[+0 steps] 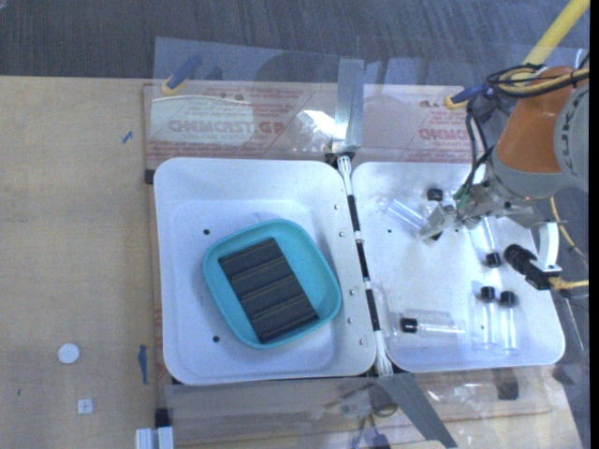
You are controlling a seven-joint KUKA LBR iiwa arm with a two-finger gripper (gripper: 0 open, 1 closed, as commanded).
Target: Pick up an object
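Risk first: vials clear, thin, round; likely to roll or slip from a pinch, or get missed against the white right bin (pixel 552 344). Arm (pixel 535 138) in from right, wrist low over that bin's upper half. Gripper (pixel 447 215) down at a vial (pixel 404 215); grip state: cannot tell. More vials (pixel 496 321) toward bin's lower edge.

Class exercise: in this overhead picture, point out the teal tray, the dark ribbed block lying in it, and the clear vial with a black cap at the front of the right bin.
teal tray (pixel 323 293): camera view, on its bare right rim.
dark ribbed block (pixel 268 289): camera view, middle of its top face.
clear vial (pixel 432 325): camera view, on its clear body.
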